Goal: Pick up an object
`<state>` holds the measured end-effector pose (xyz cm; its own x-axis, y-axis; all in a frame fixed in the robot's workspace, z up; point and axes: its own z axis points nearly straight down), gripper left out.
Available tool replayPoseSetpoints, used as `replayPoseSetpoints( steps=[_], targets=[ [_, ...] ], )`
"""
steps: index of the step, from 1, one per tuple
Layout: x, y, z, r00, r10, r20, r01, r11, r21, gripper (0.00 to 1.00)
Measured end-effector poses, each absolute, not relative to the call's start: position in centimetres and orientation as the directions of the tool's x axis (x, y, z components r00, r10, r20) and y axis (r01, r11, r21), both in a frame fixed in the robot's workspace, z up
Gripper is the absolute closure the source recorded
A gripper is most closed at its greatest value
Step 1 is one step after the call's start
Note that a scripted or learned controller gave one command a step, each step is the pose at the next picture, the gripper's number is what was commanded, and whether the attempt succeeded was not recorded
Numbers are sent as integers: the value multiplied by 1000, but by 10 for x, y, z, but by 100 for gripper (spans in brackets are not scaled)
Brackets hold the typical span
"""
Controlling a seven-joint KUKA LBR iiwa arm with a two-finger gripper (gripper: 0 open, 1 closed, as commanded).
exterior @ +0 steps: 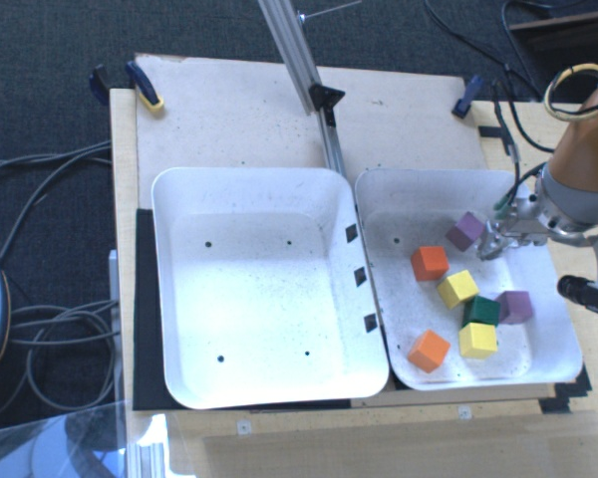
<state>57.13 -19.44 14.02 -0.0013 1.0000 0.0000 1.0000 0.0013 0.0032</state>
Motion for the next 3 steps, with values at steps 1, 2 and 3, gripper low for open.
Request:
replayPoseSetpoints(
  steps=[1, 2, 3],
  targets=[
    [579, -203, 191, -1, 1000, -3, 1000, 1, 7, 100],
    [577, -199, 237, -2, 1000, -2, 1000, 2, 7, 100],
    [576, -206, 284, -1, 1000, -3, 1000, 1, 7, 100]
  ],
)
